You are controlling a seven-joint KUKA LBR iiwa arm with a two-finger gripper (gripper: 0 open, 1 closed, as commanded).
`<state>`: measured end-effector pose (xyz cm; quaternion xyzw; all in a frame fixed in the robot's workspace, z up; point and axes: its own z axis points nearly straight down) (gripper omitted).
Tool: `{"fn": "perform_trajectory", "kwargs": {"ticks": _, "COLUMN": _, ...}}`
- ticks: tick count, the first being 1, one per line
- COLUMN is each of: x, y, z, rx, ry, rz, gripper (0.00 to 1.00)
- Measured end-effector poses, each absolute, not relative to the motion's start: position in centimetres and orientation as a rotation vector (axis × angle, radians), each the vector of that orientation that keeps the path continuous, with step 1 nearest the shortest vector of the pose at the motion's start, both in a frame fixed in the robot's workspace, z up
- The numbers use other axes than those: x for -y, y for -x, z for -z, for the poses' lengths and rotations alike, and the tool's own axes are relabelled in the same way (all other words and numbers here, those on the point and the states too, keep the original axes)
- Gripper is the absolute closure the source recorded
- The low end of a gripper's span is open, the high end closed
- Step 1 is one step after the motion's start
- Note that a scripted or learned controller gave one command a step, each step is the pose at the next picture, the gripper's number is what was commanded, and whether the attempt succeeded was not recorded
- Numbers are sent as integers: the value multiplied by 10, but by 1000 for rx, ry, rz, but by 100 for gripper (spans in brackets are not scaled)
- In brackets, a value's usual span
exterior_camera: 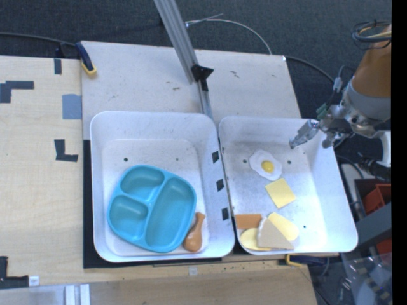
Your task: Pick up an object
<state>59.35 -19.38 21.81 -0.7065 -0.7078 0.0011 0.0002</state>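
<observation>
The right bin [331, 189] holds a fried egg [266, 164], a flat yellow cheese square [280, 192], an orange block [248, 221] and a pale wedge of cheese [276, 232] lying on a yellow disc near the front edge. My gripper [313, 133] hangs over the bin's far right corner, up and right of the egg, with its two fingers spread apart and nothing between them. The arm's grey wrist and orange band [374, 68] rise at the right edge.
The left bin [102, 138] carries a blue divided plate [152, 207] and a brown drumstick [196, 232] by its front right corner. A metal camera post [178, 30] slants over the bench behind the bins.
</observation>
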Motion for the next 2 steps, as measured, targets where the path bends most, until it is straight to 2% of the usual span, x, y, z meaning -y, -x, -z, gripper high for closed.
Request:
{"fn": "perform_trajectory", "kwargs": {"ticks": 1, "x": 183, "y": -563, "z": -189, "rx": 2218, "ry": 2219, "rz": -7, "gripper": 0}}
{"fn": "perform_trajectory", "kwargs": {"ticks": 2, "x": 181, "y": -539, "z": -118, "rx": 2215, "ry": 2216, "rz": -8, "gripper": 0}}
